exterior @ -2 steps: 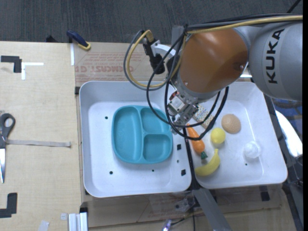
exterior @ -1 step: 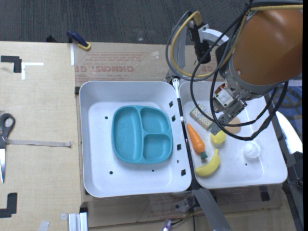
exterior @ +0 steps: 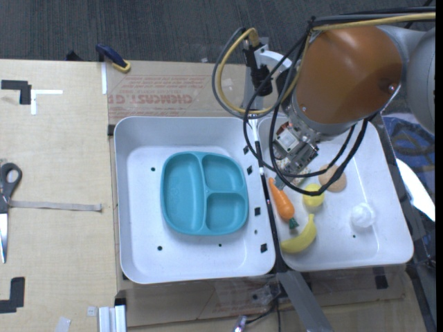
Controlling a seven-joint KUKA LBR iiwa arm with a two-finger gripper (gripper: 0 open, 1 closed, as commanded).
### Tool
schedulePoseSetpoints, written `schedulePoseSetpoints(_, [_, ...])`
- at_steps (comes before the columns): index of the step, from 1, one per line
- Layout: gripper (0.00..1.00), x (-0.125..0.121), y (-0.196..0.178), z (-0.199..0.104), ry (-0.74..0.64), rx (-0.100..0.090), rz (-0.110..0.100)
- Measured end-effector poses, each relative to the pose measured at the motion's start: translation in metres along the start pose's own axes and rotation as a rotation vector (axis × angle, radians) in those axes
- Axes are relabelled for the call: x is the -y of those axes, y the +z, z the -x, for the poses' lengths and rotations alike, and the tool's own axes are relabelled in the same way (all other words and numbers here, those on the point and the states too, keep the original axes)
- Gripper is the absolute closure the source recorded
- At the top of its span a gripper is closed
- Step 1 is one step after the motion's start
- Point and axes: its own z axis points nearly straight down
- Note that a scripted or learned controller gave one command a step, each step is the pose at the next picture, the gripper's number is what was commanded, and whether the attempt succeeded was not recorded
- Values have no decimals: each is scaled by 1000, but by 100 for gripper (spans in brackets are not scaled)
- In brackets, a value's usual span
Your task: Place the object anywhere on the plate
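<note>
Fingers of the gripper (exterior: pixel 285 163): we cannot tell whether they are spread or pressed together, as the wrist and its cables (exterior: pixel 235 68) cover them. We see nothing held.

Camera view, task items:
- Gripper: low over the right bin (exterior: pixel 387 251), at its near-left part.
- Carrot (exterior: pixel 282 200): just below the gripper tip, leaf end toward it, lying along the bin's left wall. We judge this the likeliest object to be placed; it is in the right bin, not on the plate.
- Plate (exterior: pixel 204 194): teal, three compartments, in the left bin (exterior: pixel 138 254), well to the left of the gripper.

Camera view, neighbours:
- Small yellow fruit (exterior: pixel 313 196): just right of the carrot.
- Banana (exterior: pixel 301 237): beyond the carrot's tip, near or touching it.
- Tan rounded piece (exterior: pixel 334 180): right of the gripper.
- White piece (exterior: pixel 361 216): further right, apart.
- Scissors (exterior: pixel 7 185) and a blue-and-yellow clamp (exterior: pixel 114 57): outside the bins, far left.

Risks, in our judgement:
- The carrot hugs the wall, so one jaw may land on the rim or slide off the tapered body.
- The yellow fruit and banana crowd it; a closing grasp may nudge or catch them instead.
- The two bin walls (exterior: pixel 266 206) stand between carrot and plate; a low carry could clip them and drop the load short.
</note>
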Motion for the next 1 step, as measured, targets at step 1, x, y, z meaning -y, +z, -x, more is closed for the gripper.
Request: schedulePoseSetpoints(1, [100,67,88,44,-80,1,0])
